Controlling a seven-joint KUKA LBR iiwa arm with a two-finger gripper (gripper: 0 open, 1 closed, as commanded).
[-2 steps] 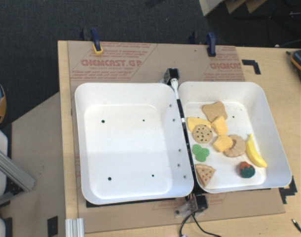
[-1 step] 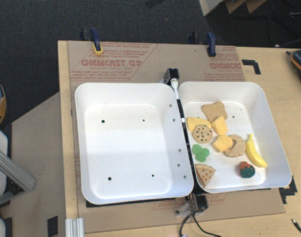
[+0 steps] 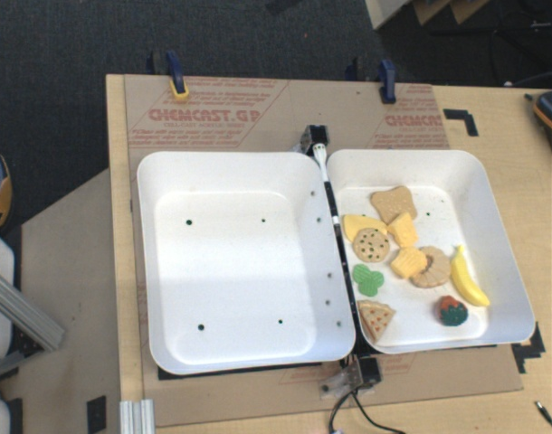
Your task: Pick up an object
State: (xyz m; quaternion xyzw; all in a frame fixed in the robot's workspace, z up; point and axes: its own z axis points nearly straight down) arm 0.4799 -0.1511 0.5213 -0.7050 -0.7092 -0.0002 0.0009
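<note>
In right bin [image 3: 496,226], all task objects clustered: bread slice [image 3: 393,202] at far end, yellow wedge [image 3: 355,226] and chocolate-chip cookie [image 3: 371,244] near divider, two yellow squares mid-bin, round biscuit [image 3: 432,268] touching nearer square, banana [image 3: 467,278] along right side, green piece [image 3: 369,281], pizza slice [image 3: 376,318], red-green fruit [image 3: 453,311] at near end. Left bin [image 3: 231,260] just beside. Pincer state: cannot tell.

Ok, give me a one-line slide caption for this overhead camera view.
Toy food, including a banana and a cookie, clustered in the right bin beside the left bin before a pick attempt.
</note>
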